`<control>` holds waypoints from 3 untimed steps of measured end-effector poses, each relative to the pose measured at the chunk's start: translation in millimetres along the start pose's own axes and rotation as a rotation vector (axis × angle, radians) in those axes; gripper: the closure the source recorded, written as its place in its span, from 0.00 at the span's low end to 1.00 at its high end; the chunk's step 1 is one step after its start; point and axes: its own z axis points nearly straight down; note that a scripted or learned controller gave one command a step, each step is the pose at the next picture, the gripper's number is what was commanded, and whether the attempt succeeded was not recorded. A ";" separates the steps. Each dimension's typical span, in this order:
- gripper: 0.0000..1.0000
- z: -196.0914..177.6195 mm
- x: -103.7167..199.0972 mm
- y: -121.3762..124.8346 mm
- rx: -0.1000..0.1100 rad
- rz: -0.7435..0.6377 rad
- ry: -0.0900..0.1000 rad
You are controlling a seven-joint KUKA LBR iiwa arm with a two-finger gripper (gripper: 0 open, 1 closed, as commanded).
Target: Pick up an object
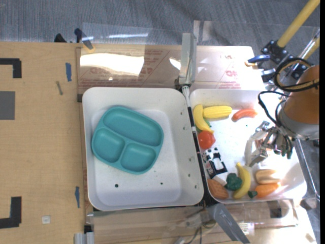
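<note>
The right bin (231, 136) holds several toy foods. A yellow corn cob (217, 112), a banana (198, 119) and a red chili (244, 114) lie along its far side. A red tomato (205, 139) and a black-and-white piece (216, 162) sit by its left wall. At the near edge are a green broccoli (233, 181), a second banana (245, 179), a tan bun (266, 176), a carrot (266, 189) and a brown piece (218, 188). My gripper (259, 149) hangs over the bin's right part, just above and behind the bun and the second banana.
The left bin (96, 103) carries a teal divided plate (128, 139). A metal divider post (187, 60) stands between the bins at the back. Brown cardboard (35, 136) covers the bench to the left. Cables and the orange wrist band (304, 103) crowd the right side.
</note>
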 end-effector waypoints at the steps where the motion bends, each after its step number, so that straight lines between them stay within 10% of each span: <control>1: 0.00 -0.3 20.6 0.7 -0.001 0.144 -0.004; 2: 0.00 2.1 -65.0 -3.8 0.000 0.070 -0.002; 3: 1.00 -12.0 -67.5 3.2 -0.008 0.064 -0.011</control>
